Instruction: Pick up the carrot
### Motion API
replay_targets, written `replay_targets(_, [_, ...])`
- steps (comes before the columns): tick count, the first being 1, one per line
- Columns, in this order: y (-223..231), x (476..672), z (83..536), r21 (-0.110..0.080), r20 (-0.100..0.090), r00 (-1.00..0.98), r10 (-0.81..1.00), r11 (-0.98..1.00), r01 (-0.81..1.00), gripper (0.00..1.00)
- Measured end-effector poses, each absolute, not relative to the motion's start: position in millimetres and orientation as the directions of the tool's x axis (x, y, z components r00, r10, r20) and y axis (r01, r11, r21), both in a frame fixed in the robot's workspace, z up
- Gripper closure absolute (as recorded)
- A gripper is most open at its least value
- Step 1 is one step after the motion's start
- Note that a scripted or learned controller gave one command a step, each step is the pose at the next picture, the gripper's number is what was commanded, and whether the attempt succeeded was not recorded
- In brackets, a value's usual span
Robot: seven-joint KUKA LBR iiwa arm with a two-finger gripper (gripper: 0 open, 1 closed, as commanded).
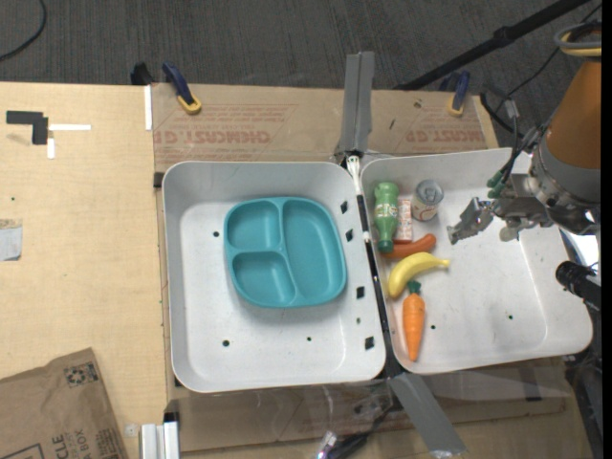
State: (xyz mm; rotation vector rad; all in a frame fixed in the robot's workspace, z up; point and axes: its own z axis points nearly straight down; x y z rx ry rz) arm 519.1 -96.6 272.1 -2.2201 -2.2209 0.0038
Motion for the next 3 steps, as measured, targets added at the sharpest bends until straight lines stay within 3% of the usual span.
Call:
replay_targets(1, [-94, 515.4, 108, 0.016, -0.005, -0.104, 0.995, 0.104, 0.994, 0.00])
replay_targets(2, [-95, 515.8, 117, 0.016, -0.006, -0.100, 0.995, 0.100, 0.995, 1.00])
replay_targets(3, [-35, 482.3, 190, -0.003, -0.003, 0.405, 0.914, -0.405, 0.914, 1.00])
